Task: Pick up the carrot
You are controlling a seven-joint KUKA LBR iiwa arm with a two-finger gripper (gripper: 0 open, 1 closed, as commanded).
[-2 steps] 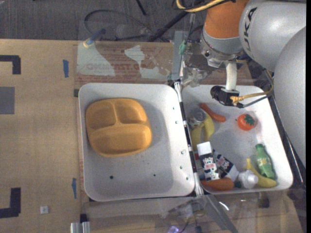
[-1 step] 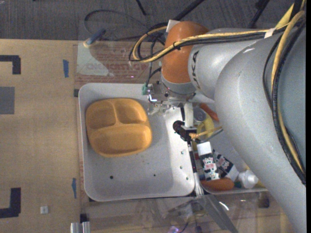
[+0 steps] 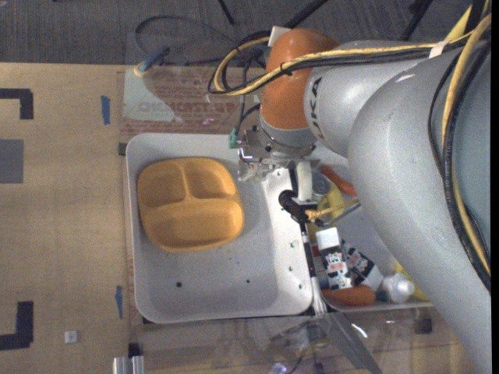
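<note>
The pale wooden worktop [image 3: 62, 209] carries black marks and bits of blue tape to the left of the tray [image 3: 189, 202], a yellow-orange tray with three hollows that lies in the upper left part of the left bin [image 3: 234, 287]. Just right of the tray's upper right corner, over the same bin, hangs the pincer [image 3: 253, 162] below the arm [image 3: 374, 131] and its orange band; it has hold of nothing that can be seen, and whether it is open or closed cannot be told. Further right of the tray, in the right bin [image 3: 352, 231], what looks like the carrot [image 3: 339, 181] lies slanted, tapered and partly under the arm, with a yellow thing [image 3: 335, 202] just below it. Down and right of the tray lie a black-and-white box [image 3: 335, 265], an orange-red oval [image 3: 352, 295] and a white bottle [image 3: 398, 288]
</note>
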